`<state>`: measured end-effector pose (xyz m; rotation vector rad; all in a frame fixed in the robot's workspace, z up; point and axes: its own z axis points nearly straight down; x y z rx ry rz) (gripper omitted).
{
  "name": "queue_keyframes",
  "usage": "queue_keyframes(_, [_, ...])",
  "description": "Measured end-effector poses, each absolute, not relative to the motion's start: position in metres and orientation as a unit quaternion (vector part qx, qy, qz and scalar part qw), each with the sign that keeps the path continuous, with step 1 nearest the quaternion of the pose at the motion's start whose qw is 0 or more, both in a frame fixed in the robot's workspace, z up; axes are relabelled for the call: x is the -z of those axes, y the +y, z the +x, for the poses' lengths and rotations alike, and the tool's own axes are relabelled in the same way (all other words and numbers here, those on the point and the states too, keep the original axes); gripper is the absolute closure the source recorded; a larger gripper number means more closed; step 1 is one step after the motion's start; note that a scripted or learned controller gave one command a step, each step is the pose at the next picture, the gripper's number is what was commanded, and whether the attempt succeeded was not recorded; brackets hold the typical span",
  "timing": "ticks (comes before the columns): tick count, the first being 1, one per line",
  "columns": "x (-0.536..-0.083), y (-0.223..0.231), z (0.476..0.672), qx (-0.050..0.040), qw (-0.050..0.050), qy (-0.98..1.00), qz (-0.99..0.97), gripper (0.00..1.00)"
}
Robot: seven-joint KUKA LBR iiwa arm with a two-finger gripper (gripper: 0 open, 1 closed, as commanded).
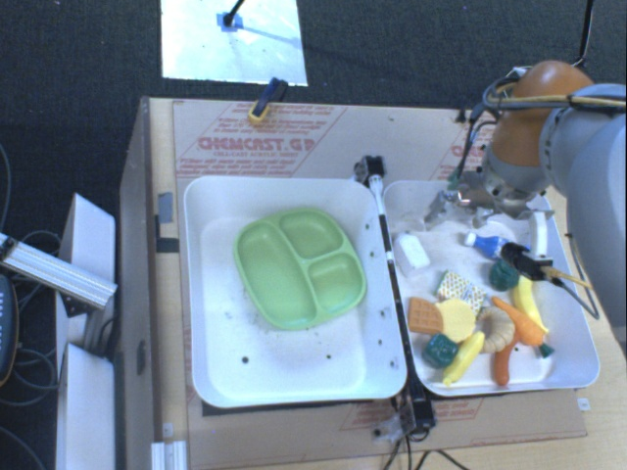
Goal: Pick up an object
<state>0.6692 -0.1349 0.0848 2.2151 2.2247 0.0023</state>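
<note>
Bench [294, 125], brown board with red lettering, bearing two shallow white bins side by side. Left bin [225, 360] holds a green divided plate [299, 267], three compartments, lying flat near the bin's centre. Right bin [573, 360] holds a scatter of small toy foods. Arm [573, 135], grey with an orange band, enters from the right and stands over the far right corner of the right bin.

Gripper [460, 202] sits at the far edge of the right bin, its two fingers slightly spread with nothing between them. No object is held.

Candidate objects, all lying nearer the camera than the gripper: a white block [412, 252] just beside the dividing wall, closest to the gripper and apart from the rest; a blue and white tube [487, 242] close below the wrist, long axis running left to right. Further toward the near edge, crowded and partly touching: a checkered piece [458, 286], an orange waffle [424, 315], a yellow slice [457, 317], a banana [529, 302], a carrot [519, 323] and a teal lump [440, 350].

Judgement: the white block appears the plainest target, being isolated; the gripper would need to travel toward the near-left and descend. The clustered pieces risk a grasp that catches two things or none.
</note>
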Motion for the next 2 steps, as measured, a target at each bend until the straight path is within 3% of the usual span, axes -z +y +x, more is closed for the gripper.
queue_keyframes(2, [-0.0855, -0.154, 0.6694, -0.001, 0.002, 0.707, 0.707, 0.0])
